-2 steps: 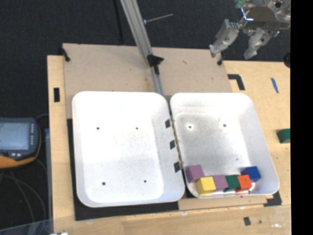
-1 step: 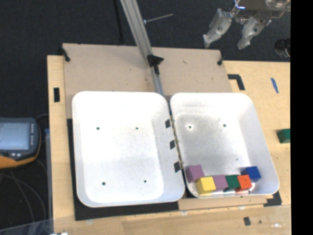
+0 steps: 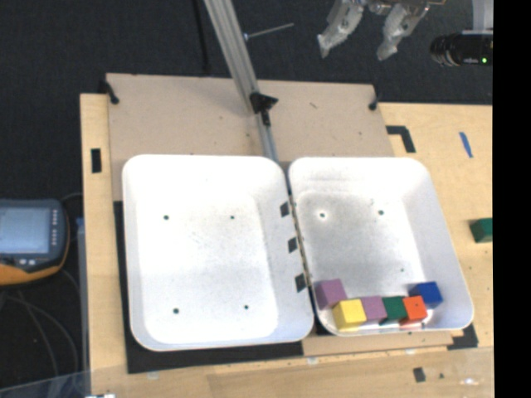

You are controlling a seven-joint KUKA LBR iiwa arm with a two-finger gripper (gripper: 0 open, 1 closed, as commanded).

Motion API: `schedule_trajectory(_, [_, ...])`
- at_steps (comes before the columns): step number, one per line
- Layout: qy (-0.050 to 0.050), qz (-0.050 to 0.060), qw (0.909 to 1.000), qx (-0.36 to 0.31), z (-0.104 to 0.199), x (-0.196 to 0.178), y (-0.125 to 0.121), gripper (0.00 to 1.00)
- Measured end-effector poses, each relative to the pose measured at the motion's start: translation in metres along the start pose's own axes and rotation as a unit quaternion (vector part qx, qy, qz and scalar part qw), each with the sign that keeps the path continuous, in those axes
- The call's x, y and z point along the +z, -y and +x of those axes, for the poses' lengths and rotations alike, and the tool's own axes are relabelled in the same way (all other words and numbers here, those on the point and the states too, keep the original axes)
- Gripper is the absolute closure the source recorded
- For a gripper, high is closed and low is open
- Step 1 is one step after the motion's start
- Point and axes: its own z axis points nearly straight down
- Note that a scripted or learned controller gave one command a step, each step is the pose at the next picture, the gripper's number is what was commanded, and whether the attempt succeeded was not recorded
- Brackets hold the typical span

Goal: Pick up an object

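Zero progress so far, the claw [image 3: 362, 33] hangs wide open with nothing in it, far from the blocks [image 3: 377, 307] bunched along the right bin's [image 3: 365, 222] near edge.

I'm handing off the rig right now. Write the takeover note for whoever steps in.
Gripper: open, holding nothing, raised beyond the far edge of the bench, away from both bins.
Blocks: clustered along the near edge of the right bin: purple block, yellow block, orange block, blue block, among others.
Done: nothing picked yet.
Left: descend to a block, grasp, lift.
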Motion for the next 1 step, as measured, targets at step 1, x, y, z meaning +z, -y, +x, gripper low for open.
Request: schedule_trajectory(1, [0.0, 0.001, 1.0, 0.003, -0.0072, -0.0014, 0.0253, 0.0])
